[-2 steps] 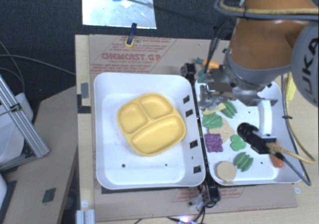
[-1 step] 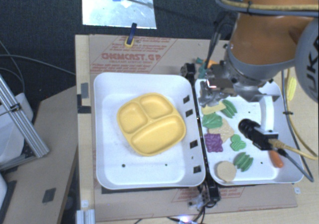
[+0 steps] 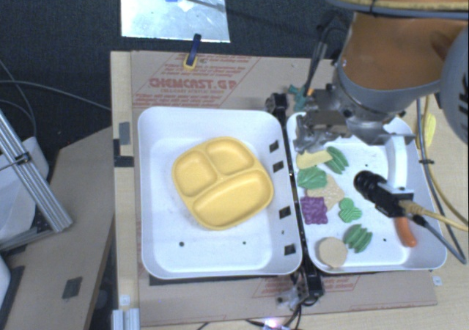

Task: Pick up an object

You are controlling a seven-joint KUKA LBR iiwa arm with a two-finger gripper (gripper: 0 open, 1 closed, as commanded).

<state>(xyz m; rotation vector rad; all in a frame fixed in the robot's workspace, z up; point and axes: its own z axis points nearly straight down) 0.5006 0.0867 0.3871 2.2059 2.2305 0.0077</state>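
My gripper (image 3: 314, 138) hangs low over the far left corner of the right bin (image 3: 425, 248), under the grey and orange arm. Just below it lie a pale yellow piece (image 3: 311, 158) and a ridged green piece (image 3: 337, 159). Nearer the front are a leafy green piece (image 3: 313, 178), a tan cracker (image 3: 331, 192), a purple piece (image 3: 314, 210), two more green pieces (image 3: 349, 210) (image 3: 358, 236), a tan disc (image 3: 332, 251) and an orange carrot (image 3: 405, 232). I see nothing held in the gripper.
The left bin (image 3: 157, 248) holds a yellow divided plate (image 3: 221, 182). A white elongated piece (image 3: 397, 162) lies at the right bin's right side. The ridge between the bins (image 3: 292, 196) runs close to the gripper's left.
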